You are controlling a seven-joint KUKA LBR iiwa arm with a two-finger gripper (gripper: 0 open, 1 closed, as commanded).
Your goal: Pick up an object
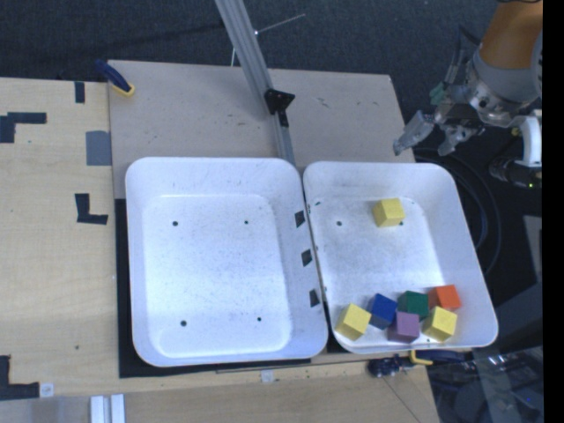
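1. Blocks are seen in the right bin [458, 236]: a lone yellow cube [388, 212] lies towards the bin's 12 o'clock side, well apart from the others.
2. Along the 6 o'clock edge of that bin a cluster is gathered: a second yellow cube [353, 321], a blue cube [382, 309], a purple cube [406, 325], a green cube [412, 303], a third yellow cube [441, 323] and an orange cube [446, 297], packed closely or touching.
3. The gripper [435, 135] is held outside the bins, at about 1 o'clock from the right bin, above the bench edge.
4. Its two fingers are spread apart, and nothing is seen between them.
5. The left bin [150, 236] sits just beside the right one, at its 9 o'clock side.
6. A grey metal bar [251, 51] runs from 12 o'clock down to the seam between the bins.
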